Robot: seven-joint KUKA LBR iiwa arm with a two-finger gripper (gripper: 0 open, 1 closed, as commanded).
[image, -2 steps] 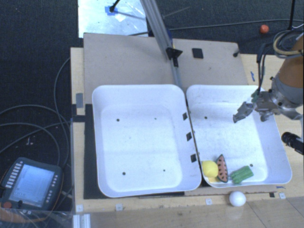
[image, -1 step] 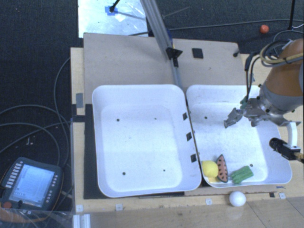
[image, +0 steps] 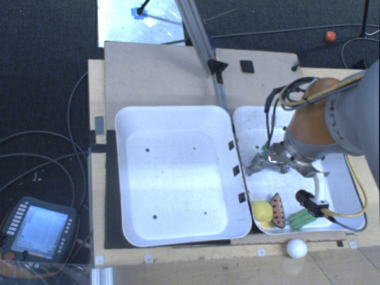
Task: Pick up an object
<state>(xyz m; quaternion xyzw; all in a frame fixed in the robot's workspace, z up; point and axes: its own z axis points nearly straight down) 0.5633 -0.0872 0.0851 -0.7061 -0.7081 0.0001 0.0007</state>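
Note:
My gripper (image: 259, 162) hangs low in the right bin (image: 249, 119), near its left wall and about midway along it. Nothing shows in its grasp. Three small objects lie together at that bin's front edge: a yellow ball (image: 262, 211), a red watermelon-slice toy (image: 277, 209) beside it, and a green piece (image: 301, 219) to the right. They rest a short way in front of the gripper, apart from it. The grey arm with its orange band covers the bin's right part.
The left bin (image: 127, 159) stands beside the right one, with their walls meeting at the middle. A white ball (image: 296, 248) lies on the bench outside the bins, at the front. A slanted metal pole (image: 199, 31) rises behind the bins.

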